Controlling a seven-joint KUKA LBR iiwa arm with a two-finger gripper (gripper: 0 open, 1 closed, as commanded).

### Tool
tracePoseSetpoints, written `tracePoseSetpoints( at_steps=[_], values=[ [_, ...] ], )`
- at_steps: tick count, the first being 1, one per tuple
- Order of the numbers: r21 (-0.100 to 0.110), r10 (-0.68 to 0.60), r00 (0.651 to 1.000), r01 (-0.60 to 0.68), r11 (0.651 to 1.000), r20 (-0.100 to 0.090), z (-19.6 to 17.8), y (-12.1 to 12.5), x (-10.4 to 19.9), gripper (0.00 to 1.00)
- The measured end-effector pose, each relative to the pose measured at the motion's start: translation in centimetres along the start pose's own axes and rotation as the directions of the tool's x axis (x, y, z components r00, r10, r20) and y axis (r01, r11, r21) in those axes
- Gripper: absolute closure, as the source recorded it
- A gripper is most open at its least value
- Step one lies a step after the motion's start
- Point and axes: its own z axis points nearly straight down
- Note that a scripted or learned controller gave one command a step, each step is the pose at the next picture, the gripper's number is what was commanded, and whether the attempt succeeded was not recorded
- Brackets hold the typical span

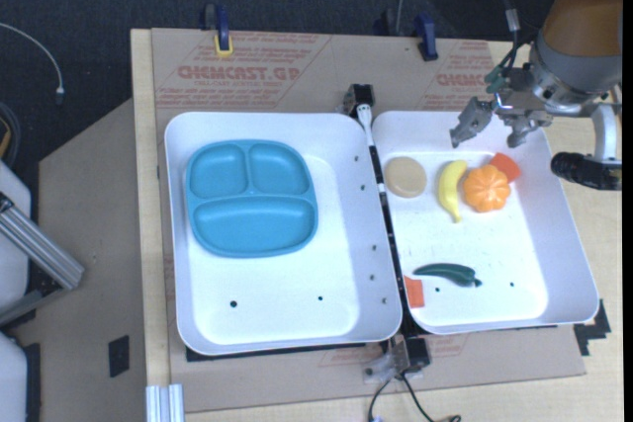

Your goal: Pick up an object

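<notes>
Toys fill the right bin (569,242), and going near to far the first is a small red block (414,292) at the front left corner, just beside a dark green pepper (447,274) lying flat. Both look light and hard but sit low, so a grip would have to come in close to the floor of the bin. Farther back, a tan disc (405,177), a yellow banana (452,189) and an orange (487,189) lie in a row, the banana touching the orange, with a red piece (506,164) tucked behind it. These are likely hollow plastic, stiff and slick; the banana's narrow middle looks the easiest hold, while the round orange could roll out. The left bin (267,311) carries a blue divided plate (253,198). Smooth white bin floors give little friction. At the far edge, the end effector (495,121) hovers with its fingers spread and nothing between them. Both bins rest on the desk (297,69).
</notes>
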Motion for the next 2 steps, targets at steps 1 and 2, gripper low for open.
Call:
tracePoseSetpoints(
  at_steps=[1,2],
  values=[
    [-0.012,-0.002,1.000,0.002,1.000,0.001,-0.6,0.2,0.0,0.00],
    [-0.003,-0.001,1.000,0.001,1.000,0.000,5.5,0.1,-0.6,0.00]
  ],
)
